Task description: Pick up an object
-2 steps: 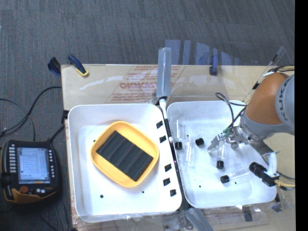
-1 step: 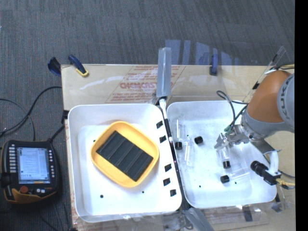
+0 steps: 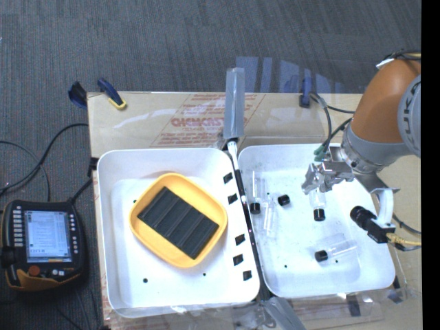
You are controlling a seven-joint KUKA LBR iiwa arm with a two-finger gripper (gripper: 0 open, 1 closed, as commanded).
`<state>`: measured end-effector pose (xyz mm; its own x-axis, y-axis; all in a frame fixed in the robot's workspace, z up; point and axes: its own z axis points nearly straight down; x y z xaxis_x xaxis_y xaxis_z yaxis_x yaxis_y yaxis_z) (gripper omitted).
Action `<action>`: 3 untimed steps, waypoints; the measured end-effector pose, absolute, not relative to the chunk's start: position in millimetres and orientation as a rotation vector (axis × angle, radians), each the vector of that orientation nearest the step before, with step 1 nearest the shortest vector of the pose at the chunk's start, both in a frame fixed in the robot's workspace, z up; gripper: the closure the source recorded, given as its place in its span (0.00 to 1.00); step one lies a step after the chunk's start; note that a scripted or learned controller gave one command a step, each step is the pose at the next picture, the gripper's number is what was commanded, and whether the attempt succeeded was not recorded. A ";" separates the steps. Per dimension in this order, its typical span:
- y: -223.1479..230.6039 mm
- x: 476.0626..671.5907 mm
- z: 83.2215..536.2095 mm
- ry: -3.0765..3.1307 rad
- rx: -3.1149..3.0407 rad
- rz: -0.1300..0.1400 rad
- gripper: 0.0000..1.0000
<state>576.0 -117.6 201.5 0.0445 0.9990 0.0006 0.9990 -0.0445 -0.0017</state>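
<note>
Nearest the camera, the right bin [image 3: 375, 270] shows its front rim. Just inside it the front vial [image 3: 340, 246] lies on its side, clear body, black cap toward the bin's middle. Across the divider, the left bin [image 3: 120, 273] carries a yellow dish [image 3: 203, 202] with a black ridged slab [image 3: 179, 218] lying flat in it. Off the counter [image 3: 158, 115] at far left, a teach pendant [image 3: 31, 243] sits on the carpet, screen lit, well apart from the bins.

Moving back in the right bin, a clear tube [image 3: 269, 220] lies near the divider. The side vial [image 3: 255, 196] is just beside it, black cap at its near end. A loose black cap [image 3: 282, 200] sits a little further in, and a small black-capped piece [image 3: 319, 214] near the middle. These are the things to pick: spread apart, none stacked, nothing lying across them.

Now my tool [image 3: 320, 182]. It hangs over the back half of the right bin, just behind that small black-capped piece as the camera sees it. Something clear seems to sit right under it, too blurred to call. Open or closed, holding or not, I cannot tell from this angle.

Furthest back, a grey upright post [image 3: 235, 102] rises where the bins meet, and a blue clamp [image 3: 110, 95] grips the counter's back edge.
</note>
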 end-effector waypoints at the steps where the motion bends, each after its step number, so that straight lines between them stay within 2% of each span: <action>1: -116.6 576.9 210.0 -2.174 -2.264 0.003 1.00; 2: -105.5 611.9 219.2 -2.073 -2.358 0.003 1.00; 3: -74.7 641.8 224.9 -2.051 -2.377 0.003 1.00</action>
<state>641.8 -74.7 224.9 0.1463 0.9892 -0.0004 0.9892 -0.1463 -0.0028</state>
